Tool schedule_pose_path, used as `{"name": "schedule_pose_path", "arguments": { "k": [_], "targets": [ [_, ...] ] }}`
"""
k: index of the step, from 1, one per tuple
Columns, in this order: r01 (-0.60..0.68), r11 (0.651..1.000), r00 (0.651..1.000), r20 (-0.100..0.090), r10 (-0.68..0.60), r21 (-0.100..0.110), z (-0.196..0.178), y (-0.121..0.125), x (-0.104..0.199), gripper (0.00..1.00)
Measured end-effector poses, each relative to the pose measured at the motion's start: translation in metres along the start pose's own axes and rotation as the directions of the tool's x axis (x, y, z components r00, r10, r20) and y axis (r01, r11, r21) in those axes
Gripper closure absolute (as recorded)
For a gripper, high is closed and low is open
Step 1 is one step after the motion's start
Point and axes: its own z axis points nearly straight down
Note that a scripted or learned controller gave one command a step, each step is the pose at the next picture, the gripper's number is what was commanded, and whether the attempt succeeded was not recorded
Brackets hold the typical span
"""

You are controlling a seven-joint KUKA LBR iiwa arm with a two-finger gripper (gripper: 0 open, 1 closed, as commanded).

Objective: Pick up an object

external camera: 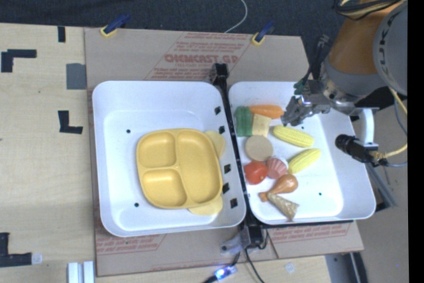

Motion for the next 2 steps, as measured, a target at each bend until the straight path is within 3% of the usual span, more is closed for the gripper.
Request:
{"name": "schedule_pose_path", "arguments": {
  "k": [1, 2],
  "targets": [
    [0.000, 1.000, 1.000, -0.001, 0.000, 0.004, -0.015, 0.001, 0.001, 1.00],
    [0.005, 1.000, 1.000, -0.002, -0.005, 0.004, -0.019, 0.027, 0.056, 1.00]
  ]
}}
